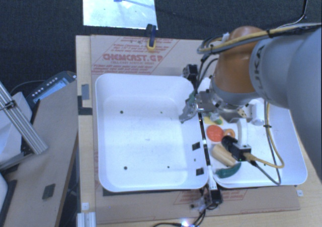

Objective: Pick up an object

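My gripper (187,111) hangs over the right rim of the left bin (146,135), close to the divider between the two bins. In the right bin (287,155) lie a red-orange round object (215,132), a small orange piece (229,133), a tan elongated object (221,155), a green curved object (229,171) and a yellow-green bit (217,119) partly hidden under the wrist. These all sit just right of and below the gripper. Nothing shows between its tips.
The grey arm and orange wrist band (236,65) cover the back of the right bin. A cardboard sheet (133,55) lies under both bins. A yellow-and-black clamp (150,37) stands at the cardboard's far edge.
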Available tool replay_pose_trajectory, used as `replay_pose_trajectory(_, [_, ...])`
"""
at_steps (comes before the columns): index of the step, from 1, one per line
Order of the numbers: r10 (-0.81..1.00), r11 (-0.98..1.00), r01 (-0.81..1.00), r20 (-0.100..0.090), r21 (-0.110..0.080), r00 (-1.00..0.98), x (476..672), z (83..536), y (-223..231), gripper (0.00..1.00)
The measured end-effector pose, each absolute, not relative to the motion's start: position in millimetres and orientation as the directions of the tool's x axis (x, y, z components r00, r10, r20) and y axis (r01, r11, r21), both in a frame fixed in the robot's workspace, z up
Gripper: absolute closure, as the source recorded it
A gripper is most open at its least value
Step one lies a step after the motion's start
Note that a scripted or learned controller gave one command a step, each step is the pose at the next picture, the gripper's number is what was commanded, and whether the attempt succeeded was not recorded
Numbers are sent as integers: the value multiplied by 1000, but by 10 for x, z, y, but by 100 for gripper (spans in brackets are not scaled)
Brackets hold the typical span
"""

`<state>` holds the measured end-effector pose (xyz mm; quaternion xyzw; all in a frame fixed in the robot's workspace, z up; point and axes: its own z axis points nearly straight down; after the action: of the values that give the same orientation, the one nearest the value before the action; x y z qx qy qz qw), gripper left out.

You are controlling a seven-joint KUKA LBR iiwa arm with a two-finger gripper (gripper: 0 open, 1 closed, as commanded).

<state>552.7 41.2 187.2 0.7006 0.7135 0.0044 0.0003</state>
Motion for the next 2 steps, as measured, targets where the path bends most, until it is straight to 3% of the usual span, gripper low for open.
replay_pose_trajectory(1, [1000,-3,1000,-1,2,3,5541,1846,-140,0])
replay_pose_trajectory(2, [1000,15,1000,4,3,-15,5687,1844,1105,0])
